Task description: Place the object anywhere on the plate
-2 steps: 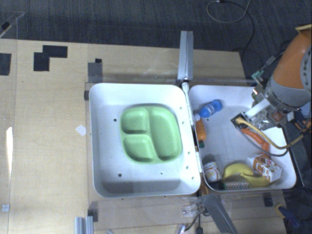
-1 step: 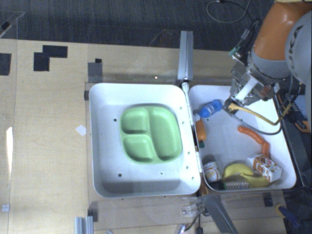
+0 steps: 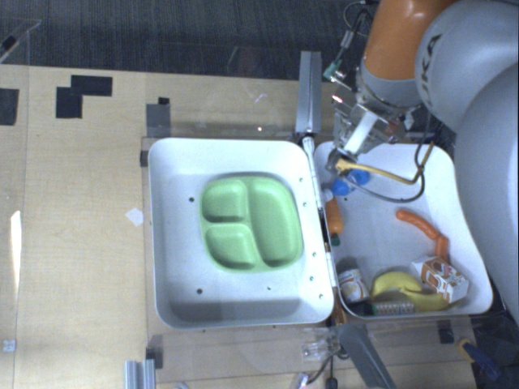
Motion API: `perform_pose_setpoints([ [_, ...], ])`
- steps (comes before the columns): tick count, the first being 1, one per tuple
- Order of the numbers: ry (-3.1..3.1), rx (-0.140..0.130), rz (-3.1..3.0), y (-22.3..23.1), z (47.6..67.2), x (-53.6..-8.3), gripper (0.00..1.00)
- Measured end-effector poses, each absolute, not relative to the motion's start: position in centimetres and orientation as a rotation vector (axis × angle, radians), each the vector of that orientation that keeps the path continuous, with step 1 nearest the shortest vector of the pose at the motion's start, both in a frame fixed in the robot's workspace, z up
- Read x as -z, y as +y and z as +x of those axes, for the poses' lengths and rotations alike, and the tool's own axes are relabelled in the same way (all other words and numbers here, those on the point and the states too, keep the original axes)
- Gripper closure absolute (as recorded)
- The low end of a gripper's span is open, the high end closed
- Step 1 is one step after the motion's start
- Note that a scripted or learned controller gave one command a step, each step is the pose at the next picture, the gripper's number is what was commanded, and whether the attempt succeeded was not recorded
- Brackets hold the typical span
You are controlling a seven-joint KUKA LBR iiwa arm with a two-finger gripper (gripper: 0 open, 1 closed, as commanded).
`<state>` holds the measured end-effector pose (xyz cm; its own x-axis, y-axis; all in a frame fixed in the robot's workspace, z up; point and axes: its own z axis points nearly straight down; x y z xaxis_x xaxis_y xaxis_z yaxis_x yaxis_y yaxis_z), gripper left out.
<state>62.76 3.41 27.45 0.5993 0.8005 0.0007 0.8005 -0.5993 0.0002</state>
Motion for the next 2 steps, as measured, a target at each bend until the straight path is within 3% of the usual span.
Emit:
perform_pose_setpoints([
  [1, -1.152, -0.003, -2.922, 6.5, 59.9, -19.6, 1.0],
  [2, -1.593, 0.023, -2.71, 12.7, 55.3, -9.4, 1.0],
])
